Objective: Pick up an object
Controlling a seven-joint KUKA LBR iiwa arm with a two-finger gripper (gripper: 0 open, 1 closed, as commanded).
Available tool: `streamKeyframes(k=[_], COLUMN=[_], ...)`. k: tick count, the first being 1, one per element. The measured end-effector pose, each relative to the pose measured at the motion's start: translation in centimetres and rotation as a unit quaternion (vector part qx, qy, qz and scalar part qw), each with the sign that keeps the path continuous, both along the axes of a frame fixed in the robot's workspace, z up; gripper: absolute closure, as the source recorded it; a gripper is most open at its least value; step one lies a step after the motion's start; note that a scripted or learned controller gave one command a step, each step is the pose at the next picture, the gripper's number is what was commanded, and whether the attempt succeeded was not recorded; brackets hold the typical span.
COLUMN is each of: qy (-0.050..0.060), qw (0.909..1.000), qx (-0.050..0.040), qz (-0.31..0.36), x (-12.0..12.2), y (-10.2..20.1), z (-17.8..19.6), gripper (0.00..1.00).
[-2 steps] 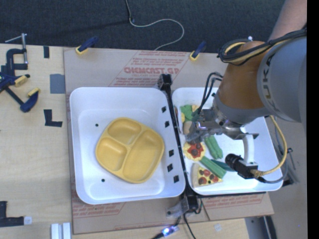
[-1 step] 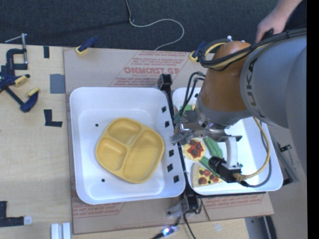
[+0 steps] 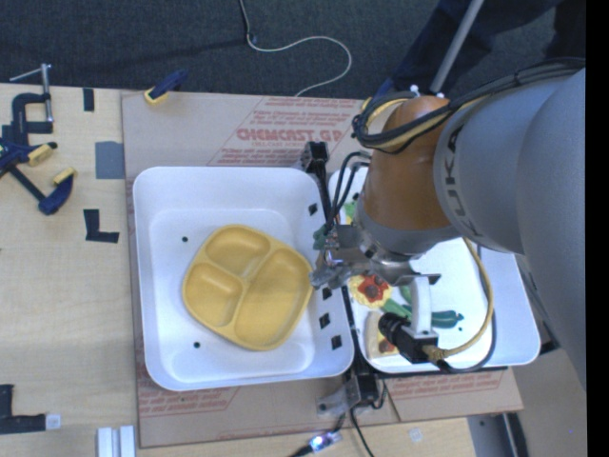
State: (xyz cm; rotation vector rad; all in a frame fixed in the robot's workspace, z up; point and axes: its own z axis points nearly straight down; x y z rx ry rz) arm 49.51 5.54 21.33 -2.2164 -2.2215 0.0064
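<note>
- A divided plate (image 3: 247, 286) lies in the left bin (image 3: 162, 198).
- The right bin (image 3: 509, 346) sits just beside it, small items (image 3: 373, 290) inside.
- The arm (image 3: 419, 174) hangs over the right bin.
- Clamps (image 3: 33, 150) lie far left on the bench (image 3: 57, 303).

blue clamps (image 3: 33, 155) on bench left; white cable (image 3: 285, 41) on dark floor.

Arm (image 3: 495, 160) enters from the right, grey links bulking across the upper right. Orange band (image 3: 409, 169) sits above the wrist, which points steeply down. Gripper (image 3: 366, 288) hangs low beneath it; dark cables loop around the wrist housing.
</note>
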Motion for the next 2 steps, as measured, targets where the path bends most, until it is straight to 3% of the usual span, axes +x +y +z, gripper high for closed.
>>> streamKeyframes(k=[2], qy=[-0.001], qw=[1.0], qx=[0.0004], qz=[0.0], x=[1.0], y=[-0.1], z=[1.7], gripper=[1.0])
